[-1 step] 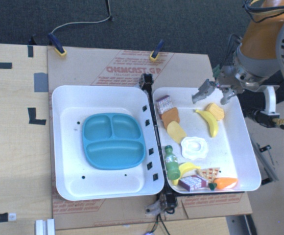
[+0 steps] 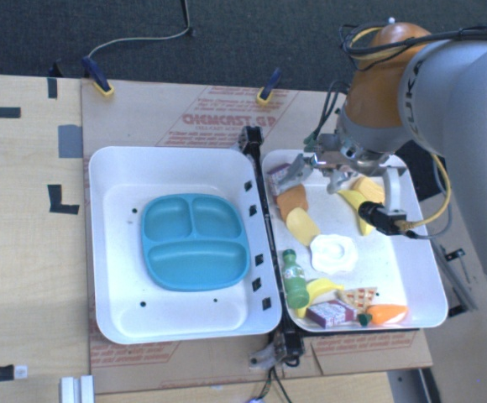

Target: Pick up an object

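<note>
A grey robot arm (image 2: 445, 82) with an orange band reaches in over the right-hand bin (image 2: 424, 296) on a cardboard-covered surface (image 2: 168, 116), where a jumble of toy food waits to be picked. The end effector (image 2: 337, 168) hangs low at the far end of that bin, just above a brown bread-like piece (image 2: 291, 200) and a pale yellow block (image 2: 301, 225) lying beside the bin's inner wall. Whether it is spread or closed cannot be told from this angle, and nothing is visibly gripped. A yellow banana-like piece (image 2: 366, 193) lies just beyond it. Toward the near end of the same bin sit a white fried egg (image 2: 333, 253), a green bottle (image 2: 294, 280), a waffle (image 2: 357, 297), a carrot (image 2: 385, 313) and a purple packet (image 2: 331, 313), crowded together as loose pickings. The left-hand bin (image 2: 109, 250) holds a blue divided plate (image 2: 196, 242), likely set apart as clutter-free space.
</note>
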{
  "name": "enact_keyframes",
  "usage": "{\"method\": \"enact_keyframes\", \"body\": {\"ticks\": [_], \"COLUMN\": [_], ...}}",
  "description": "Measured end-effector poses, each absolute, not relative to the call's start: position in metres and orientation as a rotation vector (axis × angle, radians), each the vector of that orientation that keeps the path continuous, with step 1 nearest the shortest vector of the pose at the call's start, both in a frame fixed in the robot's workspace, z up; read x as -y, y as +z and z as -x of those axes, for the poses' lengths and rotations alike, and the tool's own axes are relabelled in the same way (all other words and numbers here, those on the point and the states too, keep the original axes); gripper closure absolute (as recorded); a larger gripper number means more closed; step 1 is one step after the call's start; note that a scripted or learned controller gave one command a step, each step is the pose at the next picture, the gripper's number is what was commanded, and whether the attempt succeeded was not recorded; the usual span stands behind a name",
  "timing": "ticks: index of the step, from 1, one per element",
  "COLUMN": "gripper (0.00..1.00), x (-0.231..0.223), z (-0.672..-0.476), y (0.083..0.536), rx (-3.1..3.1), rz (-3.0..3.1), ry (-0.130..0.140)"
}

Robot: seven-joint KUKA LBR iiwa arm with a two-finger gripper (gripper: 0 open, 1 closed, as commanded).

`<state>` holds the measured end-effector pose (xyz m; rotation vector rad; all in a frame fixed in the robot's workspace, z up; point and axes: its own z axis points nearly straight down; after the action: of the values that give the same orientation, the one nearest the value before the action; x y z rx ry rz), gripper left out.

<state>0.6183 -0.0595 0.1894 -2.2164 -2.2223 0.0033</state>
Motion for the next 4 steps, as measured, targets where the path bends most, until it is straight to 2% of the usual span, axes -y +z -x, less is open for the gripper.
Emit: {"method": "enact_keyframes", "body": {"ticks": [1,3,4], "gripper": [0.00,0.00,0.00], "x": [0.096,0.097,0.095], "z": [-0.617,-0.607,-0.610], "y": [0.086,0.086,0.086], "rx": [2.224,2.226,2.224], "rz": [2.221,2.223,2.223], "ry": [-0.001,-0.004,-0.001]}}
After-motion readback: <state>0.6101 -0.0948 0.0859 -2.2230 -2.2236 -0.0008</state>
